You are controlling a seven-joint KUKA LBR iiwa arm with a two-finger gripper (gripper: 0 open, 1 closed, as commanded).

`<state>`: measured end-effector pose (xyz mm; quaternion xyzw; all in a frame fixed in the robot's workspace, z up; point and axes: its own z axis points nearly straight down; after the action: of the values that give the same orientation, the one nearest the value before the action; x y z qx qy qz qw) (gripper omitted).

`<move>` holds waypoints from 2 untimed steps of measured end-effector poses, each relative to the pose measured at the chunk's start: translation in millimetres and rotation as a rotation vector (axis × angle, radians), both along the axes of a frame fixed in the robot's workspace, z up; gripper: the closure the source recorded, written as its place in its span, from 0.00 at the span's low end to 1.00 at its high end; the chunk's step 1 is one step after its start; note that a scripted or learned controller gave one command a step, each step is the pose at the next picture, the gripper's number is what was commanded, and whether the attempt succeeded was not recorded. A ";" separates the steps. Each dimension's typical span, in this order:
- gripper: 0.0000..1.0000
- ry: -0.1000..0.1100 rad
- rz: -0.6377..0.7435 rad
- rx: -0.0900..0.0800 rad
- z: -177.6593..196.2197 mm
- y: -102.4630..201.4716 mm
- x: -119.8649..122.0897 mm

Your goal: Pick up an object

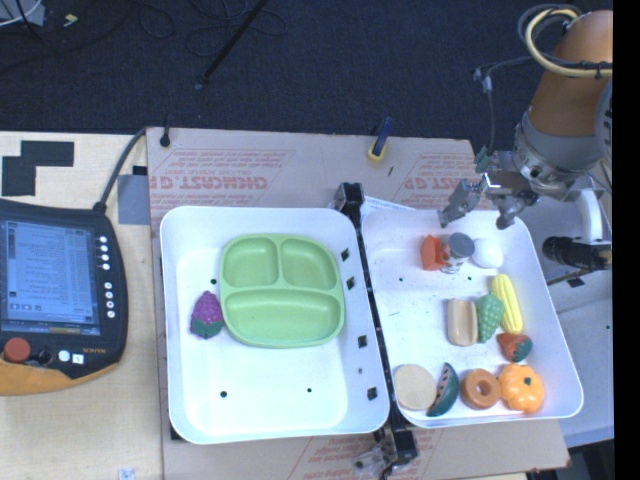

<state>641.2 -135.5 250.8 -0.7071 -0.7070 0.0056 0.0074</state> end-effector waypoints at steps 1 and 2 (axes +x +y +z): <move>0.00 -0.010 0.002 -0.001 6.4 0.0 1.7; 0.00 -0.004 0.002 0.000 -57.5 4.3 -7.6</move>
<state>633.7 -131.2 193.3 -0.7065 -0.7077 0.0041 0.0062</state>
